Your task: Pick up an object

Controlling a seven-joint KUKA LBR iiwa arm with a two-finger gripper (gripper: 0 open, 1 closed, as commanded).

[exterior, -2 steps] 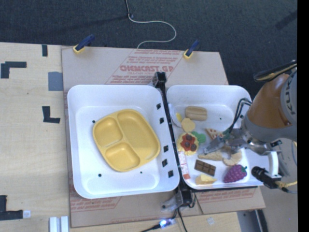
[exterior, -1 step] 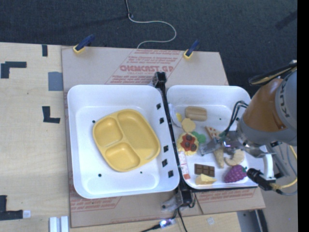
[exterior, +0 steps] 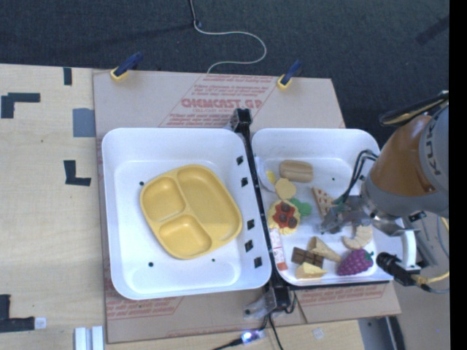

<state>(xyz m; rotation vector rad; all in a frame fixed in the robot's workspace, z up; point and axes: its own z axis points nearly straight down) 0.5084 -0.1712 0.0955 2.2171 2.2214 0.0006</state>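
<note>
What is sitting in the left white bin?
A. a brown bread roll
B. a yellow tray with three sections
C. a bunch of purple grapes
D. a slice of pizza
B, because the yellow tray with three sections lies in the left bin, while the toy foods like the purple grapes are in the right bin.
</note>
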